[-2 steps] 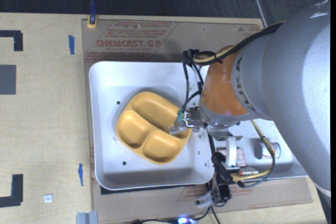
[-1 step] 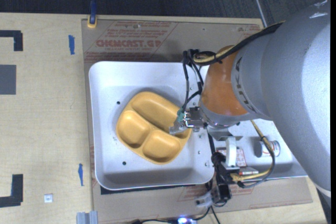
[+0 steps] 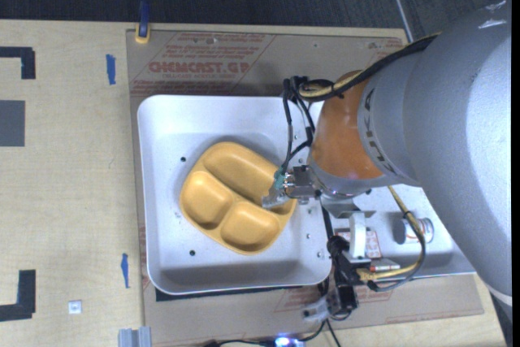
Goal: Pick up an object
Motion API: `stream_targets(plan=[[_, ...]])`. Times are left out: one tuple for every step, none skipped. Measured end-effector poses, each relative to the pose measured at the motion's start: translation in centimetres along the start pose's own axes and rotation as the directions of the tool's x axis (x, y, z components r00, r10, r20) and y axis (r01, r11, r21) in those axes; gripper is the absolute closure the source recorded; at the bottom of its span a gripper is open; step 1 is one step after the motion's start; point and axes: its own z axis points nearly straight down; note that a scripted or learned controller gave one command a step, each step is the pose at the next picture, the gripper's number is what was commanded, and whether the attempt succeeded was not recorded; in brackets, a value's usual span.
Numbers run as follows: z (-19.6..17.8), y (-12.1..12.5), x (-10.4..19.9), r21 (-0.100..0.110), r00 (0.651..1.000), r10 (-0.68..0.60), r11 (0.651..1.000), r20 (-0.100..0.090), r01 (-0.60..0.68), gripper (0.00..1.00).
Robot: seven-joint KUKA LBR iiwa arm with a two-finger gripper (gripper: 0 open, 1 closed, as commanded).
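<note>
A yellow three-compartment plastic tray [image 3: 229, 195] lies tilted in the left white bin [image 3: 162, 126], filling its middle. My gripper [image 3: 280, 193] is low at the tray's right edge, where the arm's orange band [image 3: 345, 146] and grey wrist come down over the bin's right side. The wrist body hides the fingertips, so how they stand against the tray's rim is not visible.
The big grey arm [image 3: 463, 150] covers most of the right bin. Cables and a connector [image 3: 357, 256] hang near the bin's front right corner. The bins rest on a brown cardboard sheet [image 3: 211, 61] on the pale wooden bench, which has blue tape marks at the left.
</note>
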Motion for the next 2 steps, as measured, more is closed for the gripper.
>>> stream_targets(plan=[[0.15, -0.03, 0.19, -0.005, 1.0, 0.004, 1.0, 0.003, -0.004, 0.0], [0.17, -0.03, 0.2, -0.006, 1.0, 0.004, 1.0, 0.003, -0.004, 0.0]])
